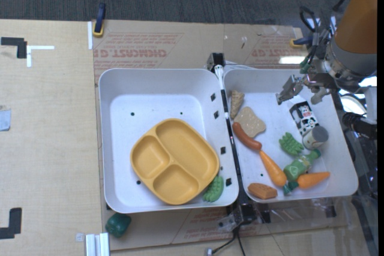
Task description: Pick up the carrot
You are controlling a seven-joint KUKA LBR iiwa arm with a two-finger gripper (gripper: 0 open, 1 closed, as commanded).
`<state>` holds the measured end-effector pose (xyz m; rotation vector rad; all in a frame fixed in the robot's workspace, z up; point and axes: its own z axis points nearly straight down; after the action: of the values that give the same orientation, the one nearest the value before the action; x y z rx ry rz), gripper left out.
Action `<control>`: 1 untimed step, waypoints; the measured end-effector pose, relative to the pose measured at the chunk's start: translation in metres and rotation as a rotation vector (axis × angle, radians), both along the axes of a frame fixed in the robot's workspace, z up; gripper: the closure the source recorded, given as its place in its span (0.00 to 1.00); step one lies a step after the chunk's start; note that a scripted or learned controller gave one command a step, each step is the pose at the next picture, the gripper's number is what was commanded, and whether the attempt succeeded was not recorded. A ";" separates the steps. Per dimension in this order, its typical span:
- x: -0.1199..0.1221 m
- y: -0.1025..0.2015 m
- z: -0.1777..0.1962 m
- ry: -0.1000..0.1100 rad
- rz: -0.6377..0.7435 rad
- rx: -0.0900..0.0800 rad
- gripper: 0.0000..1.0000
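My hand (298, 88) hangs open and empty, well above the carrot (273, 169) beside the sausage (247, 136). It looks light, stiff, slippery; I'd grip mid-body.

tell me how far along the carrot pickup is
Nothing looks done yet: one carrot lies in the right bin beside the sausage, another carrot near the front. The gripper hovers over the bin's back, open, holding nothing. Left: descend, grasp, lift.
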<state>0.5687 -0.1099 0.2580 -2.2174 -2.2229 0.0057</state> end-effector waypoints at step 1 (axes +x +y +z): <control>-0.062 -0.003 -0.147 0.001 0.067 0.002 0.00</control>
<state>0.5070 -0.1133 0.1108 -2.1408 -2.2944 0.0041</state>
